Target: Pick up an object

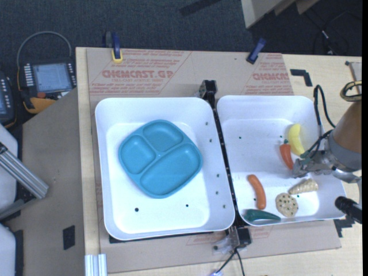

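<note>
Food toys cluster in the right bin (253, 111), where the claw (305, 165), its grip impossible to judge, hangs beside the orange carrot (286, 154) and yellow banana (295, 138), likely targets.

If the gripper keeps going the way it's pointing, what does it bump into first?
Probably the small orange carrot-like toy, just past the gripper as it points left. Depth is hard to judge; it may meet the right bin floor instead.

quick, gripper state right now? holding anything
gripper: low in the right bin, beside the orange carrot-like piece; open or closed cannot be told, no held object visible
</note>
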Available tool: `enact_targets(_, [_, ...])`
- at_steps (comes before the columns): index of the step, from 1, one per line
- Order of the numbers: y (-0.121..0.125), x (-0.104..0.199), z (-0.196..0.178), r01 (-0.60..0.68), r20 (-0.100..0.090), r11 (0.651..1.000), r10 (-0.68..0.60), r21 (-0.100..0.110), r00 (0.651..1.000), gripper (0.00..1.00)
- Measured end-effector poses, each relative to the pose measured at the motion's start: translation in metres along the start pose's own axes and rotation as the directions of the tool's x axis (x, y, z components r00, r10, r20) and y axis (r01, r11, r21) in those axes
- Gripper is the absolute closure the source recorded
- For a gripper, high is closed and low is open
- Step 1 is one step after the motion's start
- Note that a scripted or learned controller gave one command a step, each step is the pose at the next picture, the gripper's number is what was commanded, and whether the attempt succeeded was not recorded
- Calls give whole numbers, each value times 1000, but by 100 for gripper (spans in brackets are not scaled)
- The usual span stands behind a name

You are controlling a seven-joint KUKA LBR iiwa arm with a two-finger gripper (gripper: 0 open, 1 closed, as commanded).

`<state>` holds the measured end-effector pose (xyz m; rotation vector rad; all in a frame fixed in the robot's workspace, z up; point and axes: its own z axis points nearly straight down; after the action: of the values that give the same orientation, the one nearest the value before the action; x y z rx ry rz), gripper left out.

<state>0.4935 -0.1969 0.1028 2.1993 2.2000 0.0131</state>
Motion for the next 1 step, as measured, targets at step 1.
enact_targets(1, [-1,-5,-42,0,-14,1000,0,26,1000,100])
